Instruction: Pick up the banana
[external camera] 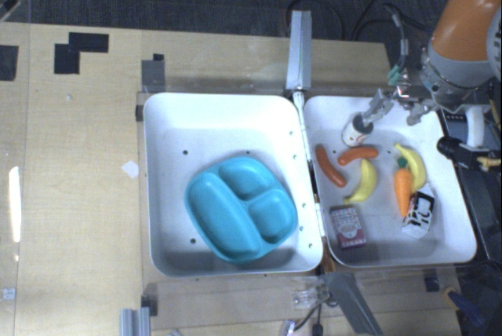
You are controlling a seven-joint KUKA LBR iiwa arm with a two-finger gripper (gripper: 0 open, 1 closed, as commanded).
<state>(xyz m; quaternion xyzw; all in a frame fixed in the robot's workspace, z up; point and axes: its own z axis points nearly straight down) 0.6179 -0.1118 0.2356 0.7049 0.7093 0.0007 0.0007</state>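
Note:
Two yellow bananas lie in the right bin (455, 236). One banana (364, 180) is near the middle, curved, next to two red sausages (330, 166). The other banana (413, 163) lies further right, touching an orange carrot (402, 191). My gripper (388, 116) hangs over the bin's back part, above and behind both bananas. It is open with nothing between its fingers. Its left finger (369, 116) points down at a small white object (353, 136).
The right bin also holds a dark red box (347, 225) at the front and a black-and-white carton (418, 214). A blue divided plate (241, 206) lies in the left bin (169, 169). A metal divider (299, 60) stands between the bins at the back.

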